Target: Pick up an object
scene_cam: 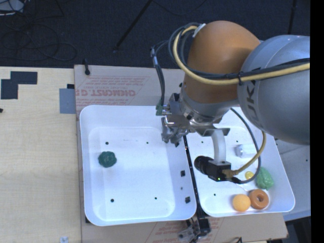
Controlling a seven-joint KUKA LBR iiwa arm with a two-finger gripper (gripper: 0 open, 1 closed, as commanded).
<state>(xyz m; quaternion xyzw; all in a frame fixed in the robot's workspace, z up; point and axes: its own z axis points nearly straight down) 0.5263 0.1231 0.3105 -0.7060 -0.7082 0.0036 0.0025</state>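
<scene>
Camera view, left bin [132, 186], one green lump [107, 159], right bin [215, 199], orange ball [241, 202], brown ring [259, 199] at corner, pincer [172, 133] state unclear.

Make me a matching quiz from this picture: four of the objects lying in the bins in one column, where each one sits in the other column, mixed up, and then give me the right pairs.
Things
1. dark green lump
2. orange ball
3. brown ring
4. light green lump

Places
A. right bin, nearest its front right corner
B. left bin
C. right bin, just behind the ring
D. right bin, against the ring's left side as the camera sees it

Pairs: 1-B, 2-D, 3-A, 4-C.
</scene>
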